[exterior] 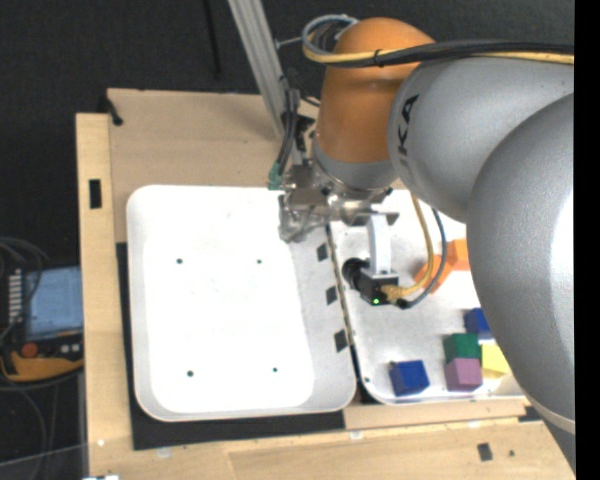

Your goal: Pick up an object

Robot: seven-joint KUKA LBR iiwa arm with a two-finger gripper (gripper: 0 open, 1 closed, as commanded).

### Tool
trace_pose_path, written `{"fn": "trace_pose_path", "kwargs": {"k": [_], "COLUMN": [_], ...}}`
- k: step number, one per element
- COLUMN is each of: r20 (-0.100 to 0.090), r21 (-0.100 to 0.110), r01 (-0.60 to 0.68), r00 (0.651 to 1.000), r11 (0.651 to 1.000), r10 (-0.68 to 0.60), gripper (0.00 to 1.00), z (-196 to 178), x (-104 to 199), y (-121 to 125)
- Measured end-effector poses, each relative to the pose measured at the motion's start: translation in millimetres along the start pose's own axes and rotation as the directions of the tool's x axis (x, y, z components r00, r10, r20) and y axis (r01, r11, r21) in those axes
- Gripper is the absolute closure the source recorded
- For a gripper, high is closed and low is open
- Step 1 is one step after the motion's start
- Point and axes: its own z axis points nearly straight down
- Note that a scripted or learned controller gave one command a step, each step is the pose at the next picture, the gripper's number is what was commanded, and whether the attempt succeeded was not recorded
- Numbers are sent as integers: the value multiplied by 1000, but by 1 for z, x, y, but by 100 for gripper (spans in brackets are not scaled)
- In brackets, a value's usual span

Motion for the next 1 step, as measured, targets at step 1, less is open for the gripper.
{"fn": "trace_pose_path", "kwargs": {"k": [1], "r20": [2], "r21": [0], "r01": [-3], "r00": [1000], "r11": [1000], "r10": [3], "gripper": [0], "z": [-1], "x": [-3], "y": [0]}}
